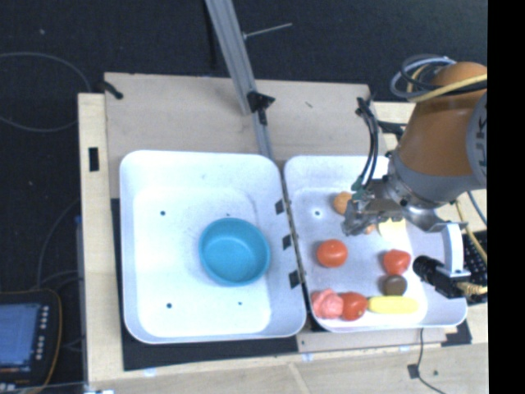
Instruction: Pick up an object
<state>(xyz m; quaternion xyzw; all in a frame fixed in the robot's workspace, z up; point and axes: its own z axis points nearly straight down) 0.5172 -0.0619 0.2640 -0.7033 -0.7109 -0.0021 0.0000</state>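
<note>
gripper [359,218] – low in the right bin [312,179], finger state unreadable | orange ball [342,202] – just beside gripper, touching unclear | red tomato [331,254] – below gripper, apart | blue bowl [235,250] – left bin [148,187]

Arm [439,150]: bulky rounded housing, orange band over grey lower section. Black cables [371,142] run along its left side; pale looped cables [420,68] sit on top. Gripper [361,216]: dark grey metal, compact, angular.

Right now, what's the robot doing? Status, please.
Gripper low over right bin, nothing seen held. Orange ball beside it. Tomato close below. Blue bowl alone in left bin.
</note>
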